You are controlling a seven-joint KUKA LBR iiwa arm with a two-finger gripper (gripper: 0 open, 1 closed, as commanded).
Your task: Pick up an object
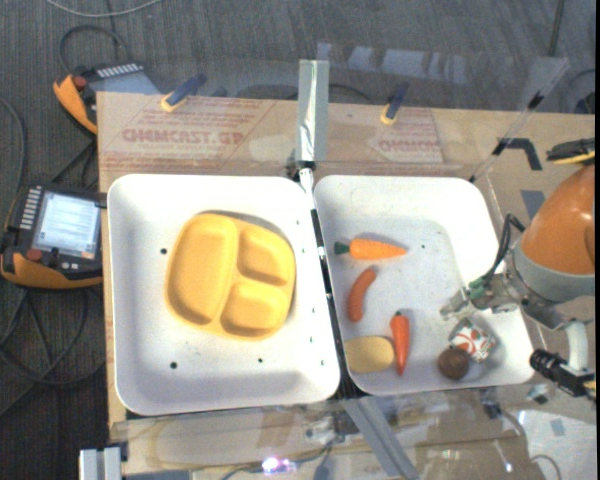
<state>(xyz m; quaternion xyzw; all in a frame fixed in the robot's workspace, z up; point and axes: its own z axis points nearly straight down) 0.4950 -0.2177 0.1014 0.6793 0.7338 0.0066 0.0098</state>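
A: Report the position of the gripper [467, 303].

B: The gripper sits over the right bin [435, 193], near its right wall, at the end of the grey arm [565, 258] with the orange band. Whether the fingers are spread or closed cannot be determined; nothing is visibly held between them.

A: Locate the nearest objects.

B: A red-and-white crumpled object [473, 342] lies just below the gripper, apart from it as far as the view shows. A dark brown round object [453, 363] lies just beside it, toward the lower left, close to the bin's front rim.

A: Describe the remaining contents of the right bin.

B: An orange carrot [376, 250] with a green top lies horizontally near the centre divider. Below it lies a curved orange-red piece [359, 294]. A slim red pepper [400, 341] stands lengthwise beside a pale yellow potato-shaped item [369, 353] at the front rim.

A: State the open room.

B: The middle and upper right of the right bin's floor is bare white. The crumpled object and brown object sit near the front right corner.

A: Left bin?

B: The left bin [140, 353] holds a yellow divided tray [233, 274], well apart from the gripper. Both bins rest on the counter [230, 133].
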